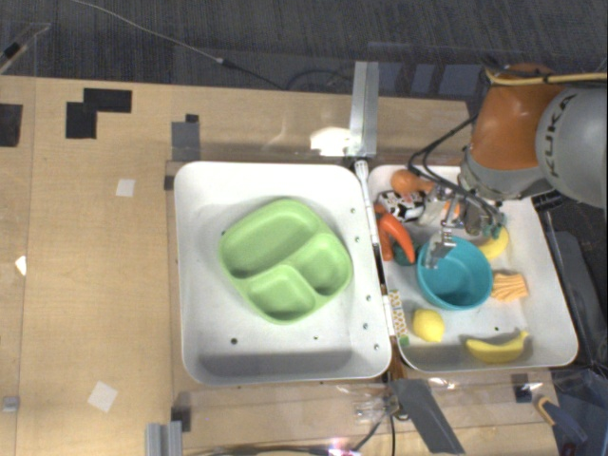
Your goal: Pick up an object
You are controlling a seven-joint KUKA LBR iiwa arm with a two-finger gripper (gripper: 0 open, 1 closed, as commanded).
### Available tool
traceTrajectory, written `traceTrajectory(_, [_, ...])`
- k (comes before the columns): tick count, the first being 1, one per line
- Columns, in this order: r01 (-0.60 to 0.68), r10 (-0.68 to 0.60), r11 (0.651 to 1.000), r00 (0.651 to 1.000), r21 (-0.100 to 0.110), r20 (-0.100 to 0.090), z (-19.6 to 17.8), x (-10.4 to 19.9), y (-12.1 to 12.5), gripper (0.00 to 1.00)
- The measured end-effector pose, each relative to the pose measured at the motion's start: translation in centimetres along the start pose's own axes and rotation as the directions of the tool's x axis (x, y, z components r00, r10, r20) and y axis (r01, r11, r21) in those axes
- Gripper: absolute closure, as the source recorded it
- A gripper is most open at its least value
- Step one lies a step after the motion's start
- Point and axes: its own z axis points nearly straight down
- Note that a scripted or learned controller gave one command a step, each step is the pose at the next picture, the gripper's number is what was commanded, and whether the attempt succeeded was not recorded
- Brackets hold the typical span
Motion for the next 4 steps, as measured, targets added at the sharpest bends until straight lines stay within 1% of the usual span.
traceTrajectory(1, [-0.057,0.057,0.998,0.997,-0.007,0.053,0.1,2.7,2.2,0.00])
traceTrajectory(2, [-0.183,0.185,0.983,0.981,-0.027,0.065,0.2,7.4,2.2,0.00])
traceTrajectory(3, [-0.239,0.241,0.971,0.966,-0.030,0.094,0.0,12.7,0.8,0.00])
traceTrajectory(4, [-0.523,0.525,0.851,0.849,-0.048,0.051,0.3,6.0,0.3,0.00])
